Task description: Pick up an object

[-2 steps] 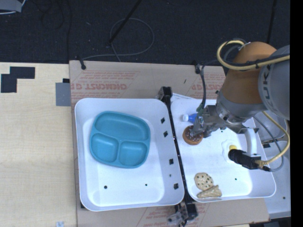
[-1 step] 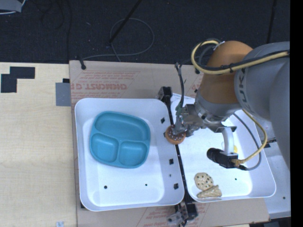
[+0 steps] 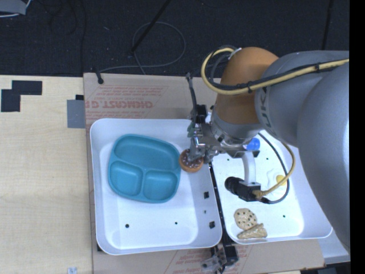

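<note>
Two white bins (image 3: pixel 114 233) side by side; tool (image 3: pixel 197 150) just above doughnut (image 3: pixel 191 161), grip state unclear.

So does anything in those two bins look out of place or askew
Nothing looks spilled or damaged. The blue divided plate lies flat but skewed in the left bin. A small brown doughnut sits by the gripper at that bin's right edge. Two cookie-like pieces lie in the right bin.

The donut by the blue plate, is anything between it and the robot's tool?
Nothing visible stands between them. The tool sits right above the donut, at the right edge of the left bin, beside the blue plate. The view doesn't show whether the tool is touching it.
</note>
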`<control>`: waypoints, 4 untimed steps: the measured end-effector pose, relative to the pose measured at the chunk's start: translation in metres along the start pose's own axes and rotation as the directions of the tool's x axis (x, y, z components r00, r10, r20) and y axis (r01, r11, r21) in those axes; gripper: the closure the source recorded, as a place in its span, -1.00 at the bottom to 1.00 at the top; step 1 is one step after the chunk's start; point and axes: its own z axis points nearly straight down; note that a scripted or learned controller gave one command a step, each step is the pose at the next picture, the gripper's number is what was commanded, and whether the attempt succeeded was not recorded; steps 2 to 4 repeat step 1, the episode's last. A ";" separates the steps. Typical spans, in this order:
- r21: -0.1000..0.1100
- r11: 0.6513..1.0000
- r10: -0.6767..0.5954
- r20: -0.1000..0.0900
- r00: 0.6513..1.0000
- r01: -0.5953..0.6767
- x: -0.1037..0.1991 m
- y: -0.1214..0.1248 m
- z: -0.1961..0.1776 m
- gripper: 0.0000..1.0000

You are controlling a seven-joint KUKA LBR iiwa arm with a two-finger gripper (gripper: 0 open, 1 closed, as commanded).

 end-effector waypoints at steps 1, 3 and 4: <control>-0.001 1.000 0.000 0.000 1.000 0.000 0.046 0.019 0.000 1.00; -0.001 1.000 0.000 0.000 1.000 0.000 0.046 0.019 0.000 1.00; -0.001 1.000 0.000 0.000 1.000 0.000 0.046 0.019 0.000 1.00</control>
